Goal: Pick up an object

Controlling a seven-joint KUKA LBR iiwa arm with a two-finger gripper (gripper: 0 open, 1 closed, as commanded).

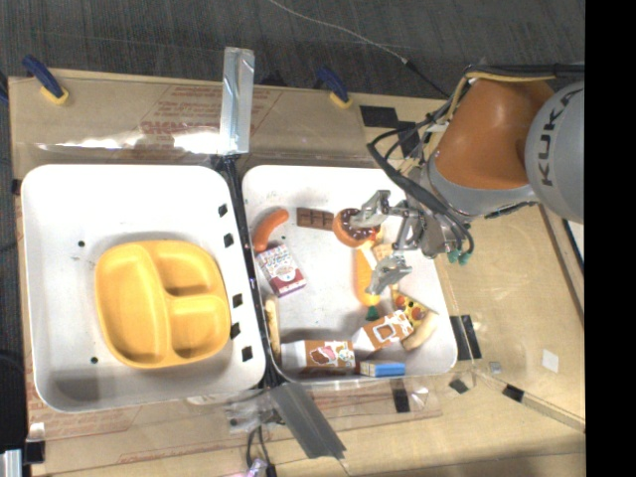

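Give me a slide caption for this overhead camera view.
KUKA arm's gripper hovers over toy food in the right bin; yellow tray fills the left bin.

The grey arm reaches in from the right, its tool (384, 238) lowered, fingers spread apart.

You can't tell from this slant whether the hand (386, 238) is spread or closed: its metal parts blur together over the right bin (437, 311). The arm (497, 137) runs out past the right edge, so you lose its upper part. The wrist covers part of the donut (350, 229) and the top of the orange piece (363, 276) below it. The print on the small carton (281, 269) and on the box (328, 355) along the bin's lower wall is too small to read. The toys (402, 324) in the lower right corner overlap, so you can't separate them. The tabletop (517, 336) is cut off at the bottom.
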